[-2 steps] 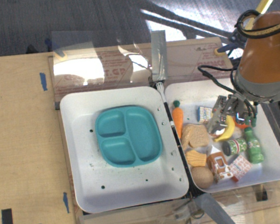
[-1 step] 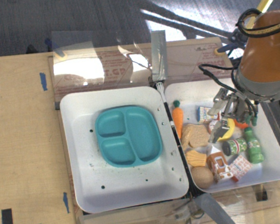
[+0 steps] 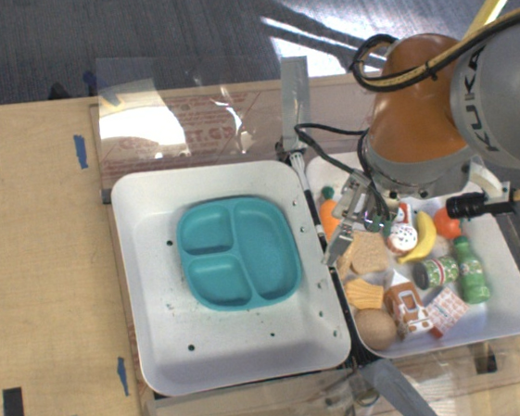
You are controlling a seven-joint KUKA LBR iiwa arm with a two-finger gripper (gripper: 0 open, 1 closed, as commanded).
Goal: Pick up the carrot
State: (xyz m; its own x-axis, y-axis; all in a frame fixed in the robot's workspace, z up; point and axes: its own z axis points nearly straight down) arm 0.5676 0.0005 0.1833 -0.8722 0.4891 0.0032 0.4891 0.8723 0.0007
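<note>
The gripper [image 3: 353,208], a grey metal assembly below the glossy orange band, hangs over the right bin's [image 3: 515,313] far-left corner; whether its fingers are wide or narrow cannot be told. The carrot [image 3: 330,215], a smooth orange shape, lies at that corner, just left of the gripper and partly hidden by it. Around it sit a curved yellow banana [image 3: 422,238], a round tan bread slice [image 3: 370,253] and a green bottle [image 3: 470,272]. The left bin [image 3: 153,336] holds a teal plastic tray [image 3: 239,251] with three rounded compartments.
</note>
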